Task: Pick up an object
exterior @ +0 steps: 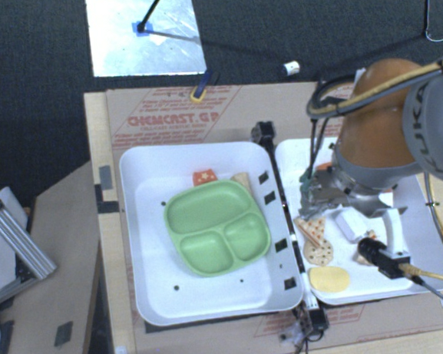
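- Near edge: both bins sit on a cardboard sheet [177, 114] with red print. A narrow strip of it shows in front of them, with a small cable clutter at the bins' shared front corner.
- right bin [370, 293], front: a yellow disc [329, 279] lies flat in the near-left corner, just beside the front rim and the dividing wall. There is little room on those two sides.
- Just behind the disc lies a spotted tan piece [316, 241], flat along the dividing wall. It looks to touch or nearly touch the disc.
- A white block [347, 225] lies right of the tan piece, close to it and partly under the robot's wrist.
- gripper [313, 199]: it is low over the left side of the right bin, directly above the far end of the spotted tan piece. I cannot tell how far open it is or whether it touches anything. Nothing is seen held.
- arm [379, 128]: it covers most of the right bin's middle and far part.
- left bin [154, 240]: a green divided plate [214, 227] lies flat at its centre, with bare white floor all round.
- Behind the plate, an orange-red block [204, 177] and a beige piece [242, 180] are tucked at its far edge.
- Far: a shiny square sheet [147, 32] lies on the dark floor, well apart from the bins.
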`<state>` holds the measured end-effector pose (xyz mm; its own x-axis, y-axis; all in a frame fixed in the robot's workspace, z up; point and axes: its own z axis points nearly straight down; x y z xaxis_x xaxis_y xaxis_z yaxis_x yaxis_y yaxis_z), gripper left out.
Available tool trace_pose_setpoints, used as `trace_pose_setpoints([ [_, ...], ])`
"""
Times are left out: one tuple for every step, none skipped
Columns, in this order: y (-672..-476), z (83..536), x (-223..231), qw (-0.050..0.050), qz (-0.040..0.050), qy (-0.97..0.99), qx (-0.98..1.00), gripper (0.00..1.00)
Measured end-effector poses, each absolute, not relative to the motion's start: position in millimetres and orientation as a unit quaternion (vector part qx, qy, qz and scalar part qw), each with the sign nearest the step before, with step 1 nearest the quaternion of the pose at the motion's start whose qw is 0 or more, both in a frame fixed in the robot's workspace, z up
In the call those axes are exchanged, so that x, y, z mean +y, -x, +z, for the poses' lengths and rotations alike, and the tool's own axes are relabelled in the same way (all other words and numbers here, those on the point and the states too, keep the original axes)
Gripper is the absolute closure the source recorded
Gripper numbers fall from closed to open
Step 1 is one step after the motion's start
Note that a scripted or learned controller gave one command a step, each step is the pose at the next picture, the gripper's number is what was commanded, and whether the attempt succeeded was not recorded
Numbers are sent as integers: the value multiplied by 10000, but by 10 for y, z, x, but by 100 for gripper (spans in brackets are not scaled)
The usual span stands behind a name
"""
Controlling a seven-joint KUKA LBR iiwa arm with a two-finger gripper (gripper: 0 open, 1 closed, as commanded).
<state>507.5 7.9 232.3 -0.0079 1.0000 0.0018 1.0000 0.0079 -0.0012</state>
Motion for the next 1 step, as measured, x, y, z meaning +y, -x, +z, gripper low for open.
trace_pose_setpoints([
  [-4999, 2140, 211, 6, -2, 7047, -7095, 100],
])
